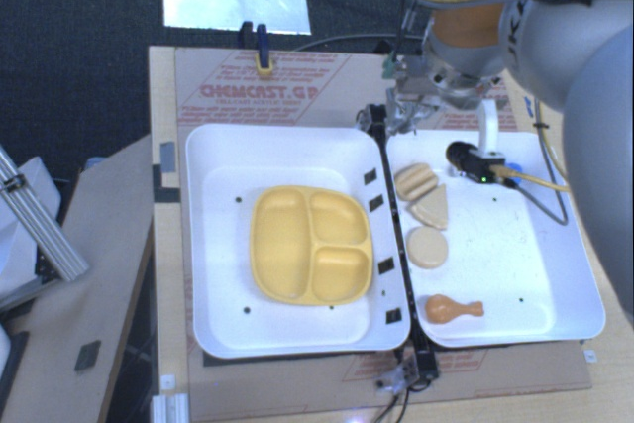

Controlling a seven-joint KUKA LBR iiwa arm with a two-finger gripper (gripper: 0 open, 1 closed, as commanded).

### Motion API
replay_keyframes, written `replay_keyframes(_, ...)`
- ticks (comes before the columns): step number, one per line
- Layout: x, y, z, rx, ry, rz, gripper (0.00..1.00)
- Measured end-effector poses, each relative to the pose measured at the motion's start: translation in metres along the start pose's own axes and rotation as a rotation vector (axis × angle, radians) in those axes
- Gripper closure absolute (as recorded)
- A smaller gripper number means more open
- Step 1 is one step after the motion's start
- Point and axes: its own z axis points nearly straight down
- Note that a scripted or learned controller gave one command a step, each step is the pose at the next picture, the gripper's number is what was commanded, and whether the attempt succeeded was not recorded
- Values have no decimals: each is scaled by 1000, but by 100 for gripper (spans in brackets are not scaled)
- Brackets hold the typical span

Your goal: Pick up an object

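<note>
While the arm reaches in from the right, its end effector (411, 109) hangs over the far rim where the two bins meet — finger state cannot be told. Left bin (213, 163): yellow divided plate (310, 245), flat. Right bin (555, 282): toy bread slices (416, 181), a wedge (432, 210), a round cracker (428, 249) and a toy drumstick (453, 309) — all lying near the divider, apart from the end effector.
</note>
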Motion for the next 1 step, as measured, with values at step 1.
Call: replay_keyframes(1, 50, -6, 2, -1, 0, 1, 100)
